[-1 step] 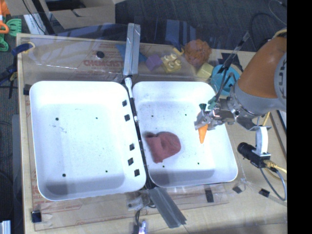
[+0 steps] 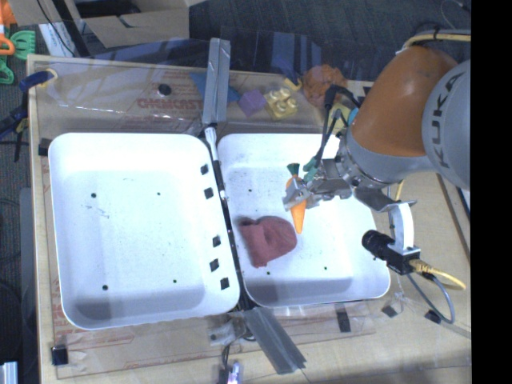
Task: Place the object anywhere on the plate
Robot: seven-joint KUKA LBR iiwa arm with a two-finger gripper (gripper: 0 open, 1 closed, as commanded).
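The bench (image 2: pixel 448 238) carries two shallow white bins side by side. The left bin (image 2: pixel 120 230) takes up that half of the view, and the right bin (image 2: pixel 352 278) holds everything that matters here. The grey and orange arm (image 2: pixel 404 114) reaches in over the right bin's far right corner.

A dark red, flattish, rounded piece (image 2: pixel 268 240) lies in the lower left part of the right bin, close to the ridge dividing the bins. I take it to be the plate, though its shape is too lumpy to be sure. The toy carrot (image 2: pixel 298 213), orange with a green top, hangs point down just above and right of that piece, its tip nearly at the piece's upper right edge. The gripper (image 2: pixel 308 187) appears clenched on the carrot's upper end.

To do this step well, the carrot should travel a short way down and left in the view so that it sits over the middle of the red piece, not its rim. It should be lowered until the tip is close to the surface before letting go, because a tapered toy dropped from height will likely roll off.

Room is fair: the bin floor right of the plate is bare and gives a free approach. The tight side is the left, where the dividing wall and its clips (image 2: pixel 216 242) stand just beside the plate, so overshooting that way should be avoided.
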